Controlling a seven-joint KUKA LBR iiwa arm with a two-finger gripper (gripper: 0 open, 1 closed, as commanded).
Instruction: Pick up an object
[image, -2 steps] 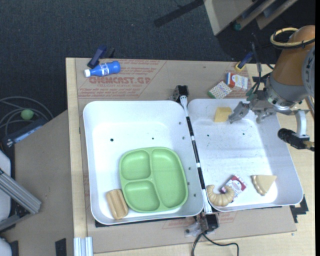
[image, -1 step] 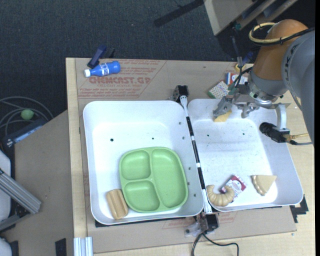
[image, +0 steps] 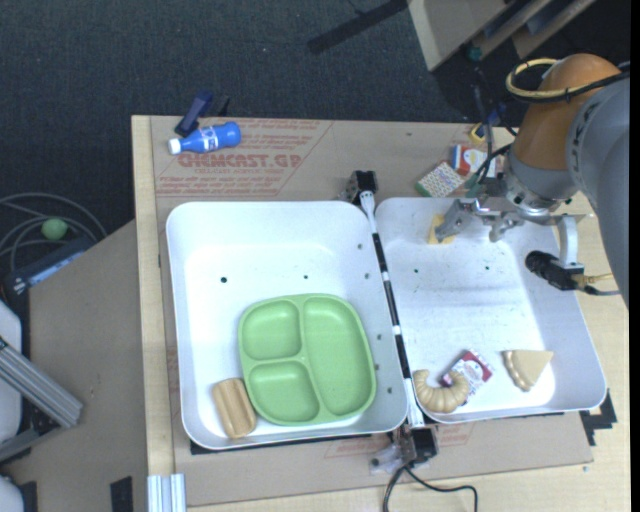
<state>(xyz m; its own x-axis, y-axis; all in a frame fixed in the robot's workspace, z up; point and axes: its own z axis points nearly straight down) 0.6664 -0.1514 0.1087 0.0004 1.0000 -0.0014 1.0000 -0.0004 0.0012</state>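
Pick attempt, right bin (image: 560, 330): gripper (image: 478, 222) with jaws apart, low at the far edge just beside a small yellow piece (image: 441, 232), nothing between them; best to centre squarely over that piece before closing, croissant (image: 438, 392) and wedge (image: 527, 367) lying near-side.

Glossy green plastic divided tray (image: 304, 358) is gleaming in the smooth white plastic bin (image: 200, 262); matt brown cardboard sheet (image: 300, 160) is lying beneath.
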